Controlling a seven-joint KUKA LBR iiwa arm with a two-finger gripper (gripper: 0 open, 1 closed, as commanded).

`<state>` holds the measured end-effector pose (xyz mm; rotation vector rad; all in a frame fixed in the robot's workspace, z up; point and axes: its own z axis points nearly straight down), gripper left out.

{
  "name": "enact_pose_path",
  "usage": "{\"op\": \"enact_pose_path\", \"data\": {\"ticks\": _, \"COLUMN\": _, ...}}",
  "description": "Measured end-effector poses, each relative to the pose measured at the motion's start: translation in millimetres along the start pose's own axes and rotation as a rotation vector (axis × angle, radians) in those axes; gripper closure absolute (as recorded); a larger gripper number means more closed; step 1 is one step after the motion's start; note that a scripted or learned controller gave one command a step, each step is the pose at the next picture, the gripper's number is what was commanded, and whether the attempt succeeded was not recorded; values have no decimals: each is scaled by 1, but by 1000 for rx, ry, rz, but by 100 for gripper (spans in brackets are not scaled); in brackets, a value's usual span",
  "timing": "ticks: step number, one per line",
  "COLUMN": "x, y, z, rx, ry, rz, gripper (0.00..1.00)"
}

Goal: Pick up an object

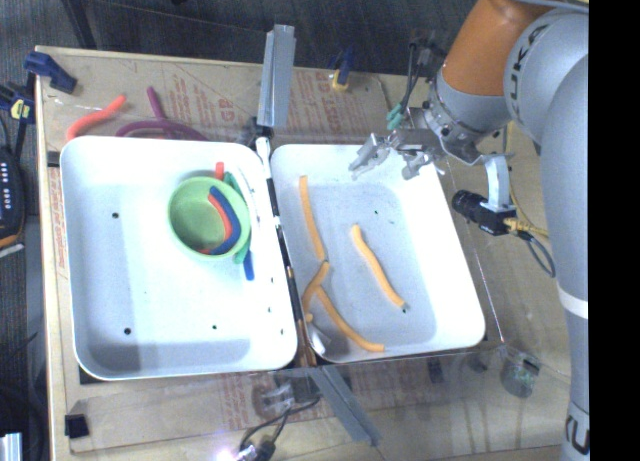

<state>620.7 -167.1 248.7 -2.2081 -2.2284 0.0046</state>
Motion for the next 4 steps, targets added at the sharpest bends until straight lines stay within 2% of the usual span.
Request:
{"op": "enact_pose_path", "data": {"ticks": 1, "x": -31, "y": -5, "z": 101, "rx": -1, "ry": 0, "rz": -146, "gripper": 0}}
{"op": "enact_pose_path", "data": {"ticks": 2, "x": -42, "y": -33, "z": 157, "rx": -2, "ry": 0, "rz": -220, "gripper": 0}}
{"op": "enact_pose_path", "data": {"ticks": 3, "x": -43, "y": -33, "z": 147, "rx": 0, "ry": -2, "rz": -224, "gripper": 100}}
{"op": "enact_pose_path", "data": {"ticks": 4, "x": 7, "y": -41, "z": 68, "rx": -5, "ry": -2, "rz": -301, "gripper": 100}}
